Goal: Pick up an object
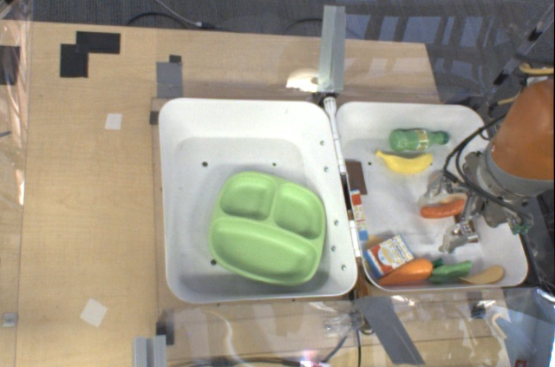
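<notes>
Two white bins sat on the bench; the tool hung near a sausage, its grip impossible to tell.

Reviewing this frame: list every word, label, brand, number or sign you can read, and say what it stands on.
Nothing is legible in this frame.
small carton in the right bin: printed front in blue, white and red, too small and blurred to read.
green bottle: label too blurred to read.
flat dark pack against the bin's left wall: red and white print, unreadable.
green divided plate in the left bin: no markings seen.
</notes>
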### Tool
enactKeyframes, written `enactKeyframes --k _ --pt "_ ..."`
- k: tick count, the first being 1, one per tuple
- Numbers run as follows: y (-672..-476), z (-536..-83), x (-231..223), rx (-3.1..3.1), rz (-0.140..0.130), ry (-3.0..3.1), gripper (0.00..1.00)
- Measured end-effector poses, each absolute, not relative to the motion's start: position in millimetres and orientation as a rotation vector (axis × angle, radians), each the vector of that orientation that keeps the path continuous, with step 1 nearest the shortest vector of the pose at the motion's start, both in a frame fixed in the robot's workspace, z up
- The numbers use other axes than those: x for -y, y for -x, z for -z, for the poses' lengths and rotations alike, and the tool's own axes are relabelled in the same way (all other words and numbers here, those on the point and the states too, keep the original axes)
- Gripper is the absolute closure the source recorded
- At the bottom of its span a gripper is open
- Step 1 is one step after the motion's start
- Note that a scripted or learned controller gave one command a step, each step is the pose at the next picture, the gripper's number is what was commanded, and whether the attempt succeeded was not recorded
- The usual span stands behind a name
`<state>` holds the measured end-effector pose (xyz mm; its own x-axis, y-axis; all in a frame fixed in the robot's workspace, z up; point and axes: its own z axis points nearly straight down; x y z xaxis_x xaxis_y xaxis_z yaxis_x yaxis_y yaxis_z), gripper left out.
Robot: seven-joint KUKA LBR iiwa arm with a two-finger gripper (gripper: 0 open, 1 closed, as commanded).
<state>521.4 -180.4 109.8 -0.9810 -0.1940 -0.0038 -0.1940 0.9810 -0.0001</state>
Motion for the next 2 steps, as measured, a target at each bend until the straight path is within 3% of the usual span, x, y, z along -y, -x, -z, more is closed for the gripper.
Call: enactKeyframes --k 2 --pt "-514.5 -90.4 181.3 -3.118 0.007 0.204 0.0"
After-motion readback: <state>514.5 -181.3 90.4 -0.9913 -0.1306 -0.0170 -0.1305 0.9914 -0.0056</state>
